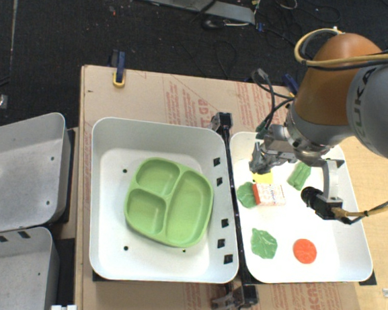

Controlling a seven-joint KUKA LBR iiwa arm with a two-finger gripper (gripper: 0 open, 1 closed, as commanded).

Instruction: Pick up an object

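Nearest me: green divided plate (169,201) alone in left bin (107,143). Right bin (353,266) holds leaf (263,243), orange disc (305,251), small box (269,193). I've got the gripper (264,162) directly above that box, likely my target. Can't tell its opening from here; nothing visibly held.

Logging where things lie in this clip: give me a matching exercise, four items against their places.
Things:
1. green divided plate
2. orange disc
3. red and white box
4. leafy green piece

Places:
A. right bin, just below the gripper
B. left bin
C. right bin, near edge, left of the disc
D. right bin, near right corner

Pairs: 1-B, 2-D, 3-A, 4-C
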